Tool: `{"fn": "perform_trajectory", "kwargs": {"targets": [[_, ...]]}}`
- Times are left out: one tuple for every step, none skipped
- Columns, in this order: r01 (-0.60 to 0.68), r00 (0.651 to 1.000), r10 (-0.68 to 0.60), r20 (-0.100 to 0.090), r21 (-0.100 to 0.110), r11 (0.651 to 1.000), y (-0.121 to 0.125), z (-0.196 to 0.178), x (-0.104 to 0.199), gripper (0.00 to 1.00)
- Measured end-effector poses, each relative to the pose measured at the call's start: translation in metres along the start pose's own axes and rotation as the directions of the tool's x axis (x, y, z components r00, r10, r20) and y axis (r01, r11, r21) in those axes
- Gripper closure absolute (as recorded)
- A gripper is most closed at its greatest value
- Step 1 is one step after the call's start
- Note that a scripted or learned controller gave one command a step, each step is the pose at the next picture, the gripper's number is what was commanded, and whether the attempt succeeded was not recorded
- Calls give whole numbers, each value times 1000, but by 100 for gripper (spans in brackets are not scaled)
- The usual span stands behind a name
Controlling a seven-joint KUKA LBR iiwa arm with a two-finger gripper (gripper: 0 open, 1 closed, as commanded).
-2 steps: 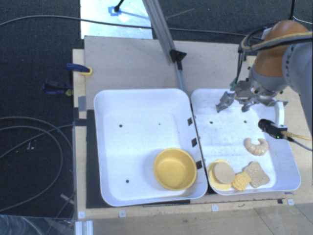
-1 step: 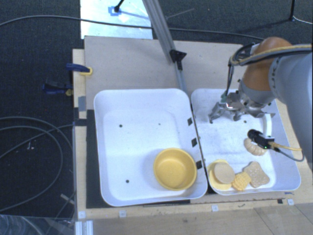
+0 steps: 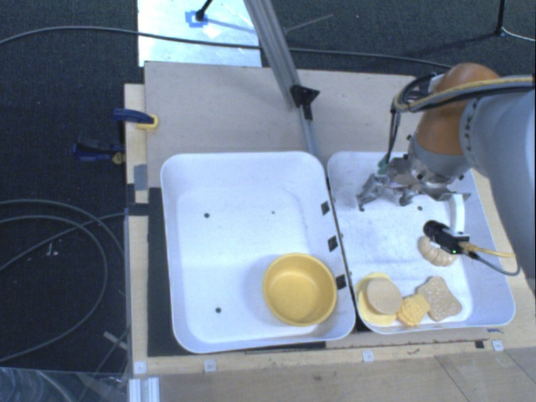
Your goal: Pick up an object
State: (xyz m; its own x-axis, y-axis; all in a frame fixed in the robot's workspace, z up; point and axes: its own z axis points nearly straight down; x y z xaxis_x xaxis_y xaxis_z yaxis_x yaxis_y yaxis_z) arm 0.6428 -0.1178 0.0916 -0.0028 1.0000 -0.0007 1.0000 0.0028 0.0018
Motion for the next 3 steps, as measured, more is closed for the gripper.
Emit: {"fn": "perform_trajectory", "kwargs": {"targets": [[1,1000,-1,0,-3,1000,1,-11,0,100],[-3,1000,3,1,-6,1000,2,-73,-8,100],[3,1000,-3,1,-6,1000,5,-136,-3,100]]}}
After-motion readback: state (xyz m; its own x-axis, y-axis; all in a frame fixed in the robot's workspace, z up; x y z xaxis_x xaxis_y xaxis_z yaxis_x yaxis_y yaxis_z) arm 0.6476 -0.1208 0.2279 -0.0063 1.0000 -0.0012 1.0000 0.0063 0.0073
